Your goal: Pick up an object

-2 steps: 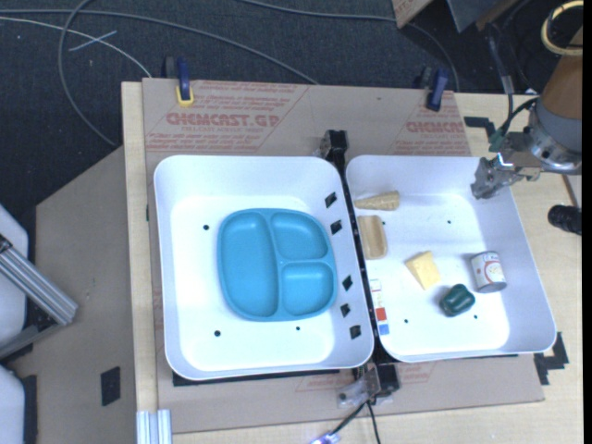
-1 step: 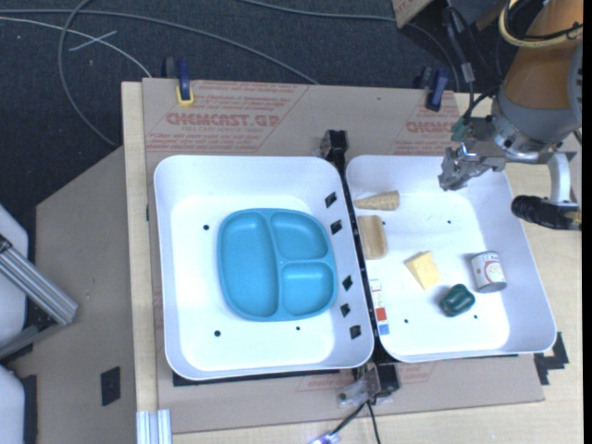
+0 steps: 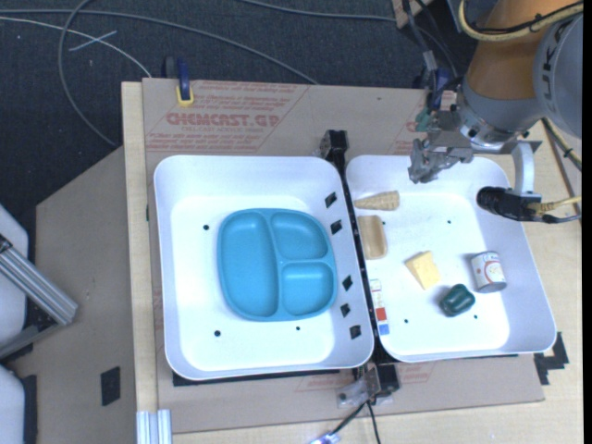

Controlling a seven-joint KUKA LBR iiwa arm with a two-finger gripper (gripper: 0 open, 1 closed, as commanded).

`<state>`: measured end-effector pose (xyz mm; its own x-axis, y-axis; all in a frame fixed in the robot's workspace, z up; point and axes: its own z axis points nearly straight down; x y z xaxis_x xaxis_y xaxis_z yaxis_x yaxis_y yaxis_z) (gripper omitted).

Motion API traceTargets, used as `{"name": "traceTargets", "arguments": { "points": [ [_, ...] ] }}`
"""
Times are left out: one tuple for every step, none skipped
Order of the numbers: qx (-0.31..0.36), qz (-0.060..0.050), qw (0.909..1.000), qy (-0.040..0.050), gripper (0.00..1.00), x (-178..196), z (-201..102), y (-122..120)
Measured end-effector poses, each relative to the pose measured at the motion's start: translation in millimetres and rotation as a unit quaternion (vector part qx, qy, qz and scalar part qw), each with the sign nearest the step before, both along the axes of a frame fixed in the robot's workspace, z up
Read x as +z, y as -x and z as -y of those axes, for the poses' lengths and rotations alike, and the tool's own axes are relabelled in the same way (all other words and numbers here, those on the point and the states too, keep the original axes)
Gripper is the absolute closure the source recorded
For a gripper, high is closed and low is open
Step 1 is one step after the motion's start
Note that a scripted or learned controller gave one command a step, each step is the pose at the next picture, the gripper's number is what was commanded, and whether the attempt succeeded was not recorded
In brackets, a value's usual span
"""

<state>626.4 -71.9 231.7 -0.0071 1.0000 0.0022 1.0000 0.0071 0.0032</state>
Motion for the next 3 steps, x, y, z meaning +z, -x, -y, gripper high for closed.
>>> {"name": "traceTargets", "arguments": {
  "points": [
    [-0.001, -0.001, 1.0, 0.0003, 1.0, -1.0, -44.7, -2.9],
    [-0.001, -0.003, 1.0, 0.0002, 1.0, -5.6, -93.4, -0.8],
    [0.0, 0.0, 1.0, -0.0003, 1.0, -1.9, -156.5, -14.9]
  ]
}}
